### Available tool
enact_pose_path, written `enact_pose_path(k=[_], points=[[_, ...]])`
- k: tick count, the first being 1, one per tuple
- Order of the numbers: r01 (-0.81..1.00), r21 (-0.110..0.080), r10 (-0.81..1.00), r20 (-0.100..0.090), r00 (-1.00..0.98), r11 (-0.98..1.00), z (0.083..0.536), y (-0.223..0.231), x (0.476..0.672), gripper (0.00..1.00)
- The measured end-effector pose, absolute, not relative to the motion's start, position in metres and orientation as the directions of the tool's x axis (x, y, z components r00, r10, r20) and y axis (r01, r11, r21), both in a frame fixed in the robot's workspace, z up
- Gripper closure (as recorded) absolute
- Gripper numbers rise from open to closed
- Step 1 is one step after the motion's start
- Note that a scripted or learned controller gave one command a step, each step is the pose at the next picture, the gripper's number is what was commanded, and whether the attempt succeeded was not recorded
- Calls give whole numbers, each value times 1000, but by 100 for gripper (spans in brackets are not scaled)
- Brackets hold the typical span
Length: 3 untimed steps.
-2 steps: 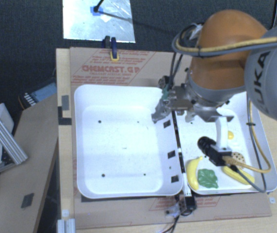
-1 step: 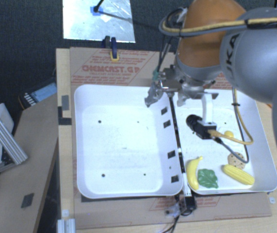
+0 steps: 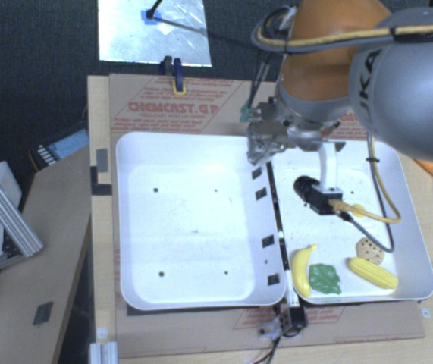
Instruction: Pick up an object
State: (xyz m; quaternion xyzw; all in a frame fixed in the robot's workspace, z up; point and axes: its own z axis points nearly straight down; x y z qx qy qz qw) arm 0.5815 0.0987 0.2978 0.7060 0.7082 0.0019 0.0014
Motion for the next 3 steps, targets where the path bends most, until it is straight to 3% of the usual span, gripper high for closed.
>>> enact_pose_path(k=[1, 2, 3], points=[[1000, 3, 1000, 3, -8, 8, 321, 136, 556, 100], [1000, 9, 1000, 5, -9, 9, 400, 170, 546, 100], [1000, 6, 1000, 6, -12, 12, 452, 218, 484, 100]])
